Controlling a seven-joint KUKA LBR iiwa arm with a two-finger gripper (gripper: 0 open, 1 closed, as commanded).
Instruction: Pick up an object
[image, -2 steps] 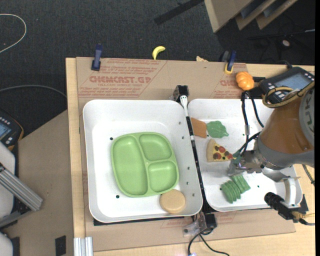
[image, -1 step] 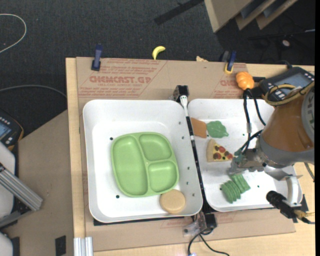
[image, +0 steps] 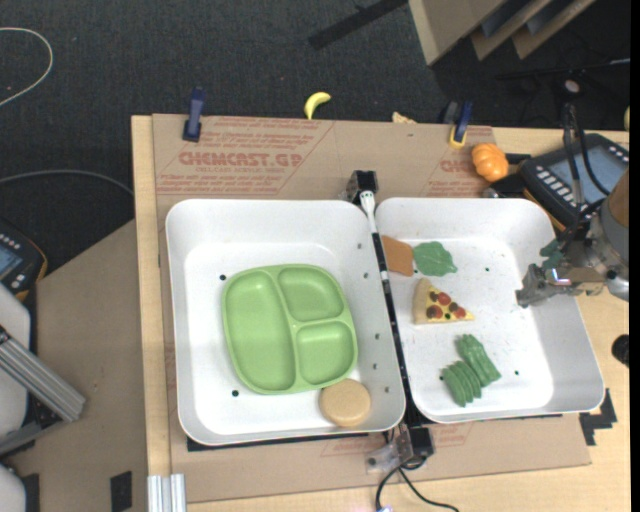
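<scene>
While nothing is yet lifted, I am reading this as the approach step: the gripper (image: 540, 283) is hanging over the 3 o'clock edge of the right bin (image: 520, 225), carrying nothing, and I cannot tell how it is set. Candidate objects are lying in that bin, toward its 9 o'clock side. Nearest the gripper, in my judgement, is the pizza slice (image: 438, 303); at 12 o'clock of it the green leaf piece (image: 434, 259) is sitting just beside an orange-brown wedge (image: 397, 257) that is resting against the bin's wall. At 6 o'clock of the pizza slice, well apart from it, the dark green bundle (image: 469, 370) is lying alone.

For the next move I am expecting to travel toward 9 o'clock and descend over one piece; the flat pizza slice probably calls for a low, careful closing. Nothing seems to be blocking that path.

Elsewhere, the left bin (image: 190, 300) is holding a green divided plate (image: 289, 327) with a tan round cookie (image: 346, 403) touching its 5 o'clock corner. On the worktop (image: 250, 160), a small orange pumpkin (image: 490, 161) is sitting beyond the right bin.
</scene>
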